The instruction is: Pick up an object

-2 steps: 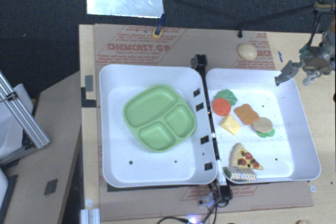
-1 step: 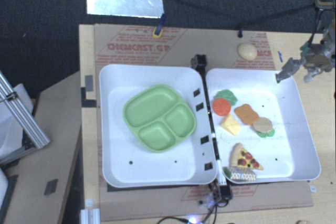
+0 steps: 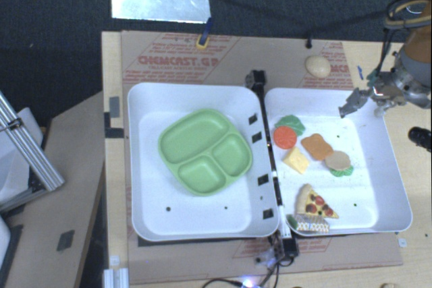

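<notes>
The right bin [image 3: 385, 165] holds several toy foods. A red tomato slice [image 3: 285, 137] lies on a green leaf [image 3: 290, 123]. Beside them are an orange-brown piece [image 3: 316, 145], a yellow cheese wedge [image 3: 295, 160] and a small round sandwich [image 3: 338, 162]. A pizza slice [image 3: 316, 202] lies near the front wall. My gripper [image 3: 364, 104] hangs over the bin's back right part, up and to the right of the foods. Its fingers are spread open with nothing between them.
A green divided plate [image 3: 206, 152] sits in the left bin [image 3: 145, 145]. A beige ball [image 3: 318, 65] rests on the cardboard behind the right bin. A black divider [image 3: 266, 145] runs between the bins. A pale striped item [image 3: 308, 225] lies at the right bin's front edge.
</notes>
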{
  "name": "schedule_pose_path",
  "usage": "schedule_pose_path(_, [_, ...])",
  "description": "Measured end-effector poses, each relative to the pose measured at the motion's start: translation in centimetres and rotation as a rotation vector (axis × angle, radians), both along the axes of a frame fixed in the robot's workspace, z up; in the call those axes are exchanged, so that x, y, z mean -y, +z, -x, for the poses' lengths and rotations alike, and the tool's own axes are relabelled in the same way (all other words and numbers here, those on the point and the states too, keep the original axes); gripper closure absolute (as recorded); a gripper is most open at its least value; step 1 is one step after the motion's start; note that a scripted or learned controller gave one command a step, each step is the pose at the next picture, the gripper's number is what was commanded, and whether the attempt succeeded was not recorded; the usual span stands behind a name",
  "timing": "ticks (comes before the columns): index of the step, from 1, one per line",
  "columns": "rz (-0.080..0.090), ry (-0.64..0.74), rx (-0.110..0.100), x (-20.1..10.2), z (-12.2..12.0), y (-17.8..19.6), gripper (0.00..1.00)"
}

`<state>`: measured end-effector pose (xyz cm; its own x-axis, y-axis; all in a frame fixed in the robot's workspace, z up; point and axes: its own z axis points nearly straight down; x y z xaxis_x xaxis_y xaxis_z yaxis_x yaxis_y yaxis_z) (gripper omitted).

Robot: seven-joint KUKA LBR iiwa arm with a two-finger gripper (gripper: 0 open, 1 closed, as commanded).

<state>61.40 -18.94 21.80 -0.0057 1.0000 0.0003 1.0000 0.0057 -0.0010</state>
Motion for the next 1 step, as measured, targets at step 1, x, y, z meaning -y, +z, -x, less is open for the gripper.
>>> schedule_pose_path(1, [0.001, -0.004, 0.003, -0.05, 0.78, -4.48, 0.0])
